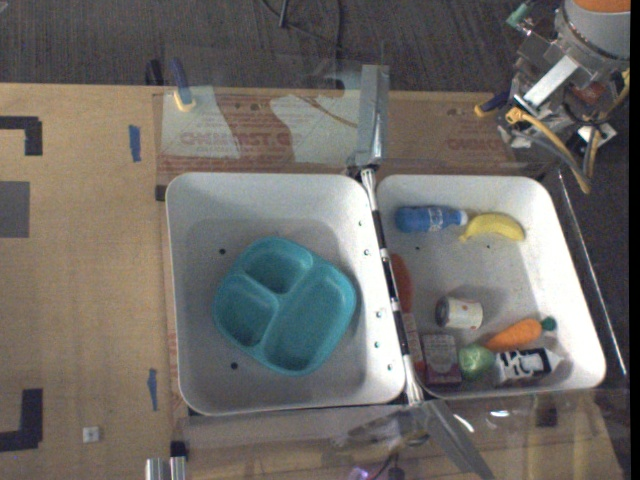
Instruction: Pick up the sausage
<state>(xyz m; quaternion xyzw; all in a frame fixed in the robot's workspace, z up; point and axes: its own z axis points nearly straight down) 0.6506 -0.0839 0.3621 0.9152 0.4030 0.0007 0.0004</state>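
We see the sausage [401, 280] lying along the left wall of the right bin [572, 260], just left of the small can [459, 313]. Gripper [540, 96] sits past the bin's far right corner, well apart from the sausage. We can't tell if it's open or closed.

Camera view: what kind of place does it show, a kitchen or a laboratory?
Probably a robotics lab bench, not a kitchen: a robot arm beside two white bins, toy-like food such as a banana and carrot, and blue tape marks.
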